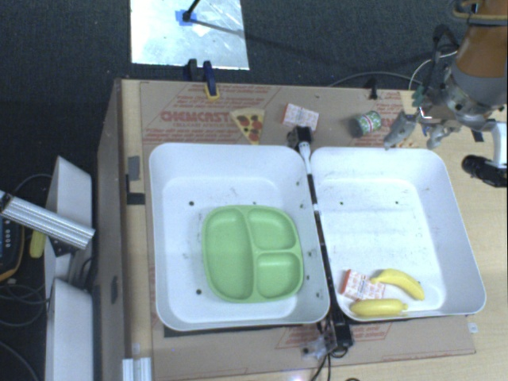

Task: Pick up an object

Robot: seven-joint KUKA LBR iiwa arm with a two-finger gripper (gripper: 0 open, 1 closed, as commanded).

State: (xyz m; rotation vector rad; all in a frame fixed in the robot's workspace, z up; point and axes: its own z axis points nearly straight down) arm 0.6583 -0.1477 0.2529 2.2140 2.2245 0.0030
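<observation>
While my claw [415, 129] hangs spread and empty over the right bin's [456, 213] far edge, I must reach down to the bananas [389, 292] at its near edge.

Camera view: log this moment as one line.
gripper: open, above right bin's far rim | holding: nothing | bananas: near corner | green plate: left bin

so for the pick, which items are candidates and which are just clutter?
Candidates, right bin: two bananas, red-and-white packet; left bin: green plate.
Clutter behind the bins: pizza slice, small can, label card.
Gripper open.
</observation>
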